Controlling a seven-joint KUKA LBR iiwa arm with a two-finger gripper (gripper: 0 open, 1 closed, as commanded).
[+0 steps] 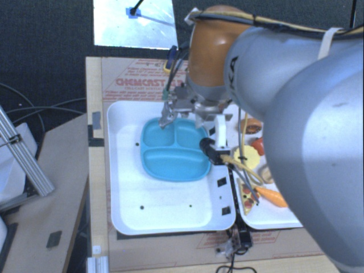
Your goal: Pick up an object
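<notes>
Your grey arm [296, 124] fills the foreground, its orange band [213, 44] above the wrist. The tool [170, 115] hangs over the far rim of a light-blue divided plate [170, 155], which sits directly beneath it in the left white bin [125, 209]; you cannot tell whether it grips anything.

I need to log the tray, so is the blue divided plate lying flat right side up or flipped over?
Right side up. The blue plate lies flat in the left bin, its raised dividers and hollow compartments facing up.
</notes>
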